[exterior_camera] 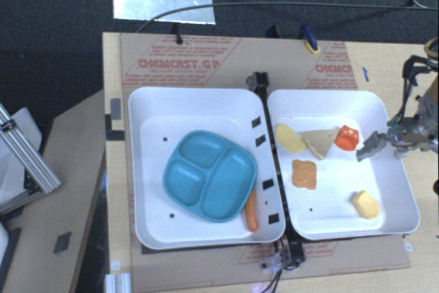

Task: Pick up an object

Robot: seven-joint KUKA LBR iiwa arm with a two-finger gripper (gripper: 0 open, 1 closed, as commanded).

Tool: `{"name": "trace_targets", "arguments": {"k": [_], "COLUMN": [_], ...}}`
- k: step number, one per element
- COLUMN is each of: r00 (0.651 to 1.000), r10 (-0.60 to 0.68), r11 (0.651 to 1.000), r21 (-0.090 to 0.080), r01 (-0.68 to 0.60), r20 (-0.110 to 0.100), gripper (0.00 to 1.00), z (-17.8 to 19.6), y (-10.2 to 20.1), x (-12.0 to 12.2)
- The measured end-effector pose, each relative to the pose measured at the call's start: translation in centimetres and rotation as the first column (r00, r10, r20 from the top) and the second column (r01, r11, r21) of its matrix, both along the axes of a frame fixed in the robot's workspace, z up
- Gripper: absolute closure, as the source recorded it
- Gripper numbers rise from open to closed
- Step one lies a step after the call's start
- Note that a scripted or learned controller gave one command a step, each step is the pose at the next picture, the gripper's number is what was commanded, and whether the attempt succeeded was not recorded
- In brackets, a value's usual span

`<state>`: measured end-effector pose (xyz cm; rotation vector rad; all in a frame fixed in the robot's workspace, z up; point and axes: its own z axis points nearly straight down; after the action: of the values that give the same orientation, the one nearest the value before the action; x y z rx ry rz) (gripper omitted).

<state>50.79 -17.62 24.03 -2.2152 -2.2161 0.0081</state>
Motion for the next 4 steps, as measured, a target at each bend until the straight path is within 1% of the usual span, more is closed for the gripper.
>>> {"name": "trace_targets", "arguments": {"k": [1,3,4], "r00": [1.0,1.0,1.0], "r10": [0.003,0.001,0.0], "r11": [1.0,1.0,1.0], "r21": [-0.003,-0.001,-0.001], "r01": [-0.003,-0.001,0.0], "r20": [0.011,0.008,0.007], "gripper": [0.0,0.0,0.0], "z": [0.5,-8.1,-14.2], "y": [0.0,1.0,1.1], "x": [0.2,0.3,-0.2]}}
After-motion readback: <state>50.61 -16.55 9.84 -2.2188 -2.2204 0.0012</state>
